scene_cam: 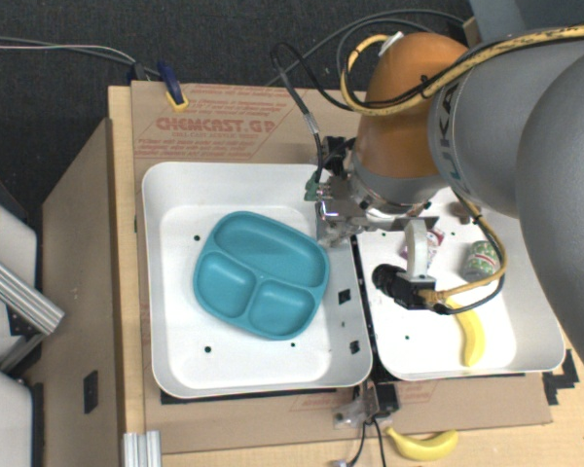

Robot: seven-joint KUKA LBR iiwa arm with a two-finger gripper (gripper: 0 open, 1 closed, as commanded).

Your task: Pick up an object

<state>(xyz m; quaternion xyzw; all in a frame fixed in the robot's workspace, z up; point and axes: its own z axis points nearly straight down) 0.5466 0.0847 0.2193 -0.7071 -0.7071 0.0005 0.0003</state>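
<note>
A teal divided plate [261, 275] lies in the middle of the left bin [175, 358]. In the right bin [526, 353], a yellow banana [473, 339] rests near the front, and a small green patterned ball [483, 258] sits behind it. My gripper [336, 220] hangs under the orange-banded wrist, over the divide between the two bins and just beyond the plate's far right corner. The wrist hides most of the gripper, and nothing shows in its grasp.
The big grey arm covers the right bin's far right side. Cardboard [224, 115] lies under and behind the bins, with a blue-and-yellow clamp [171, 84] at its back edge. A second banana [423, 444] lies outside the bins at the front.
</note>
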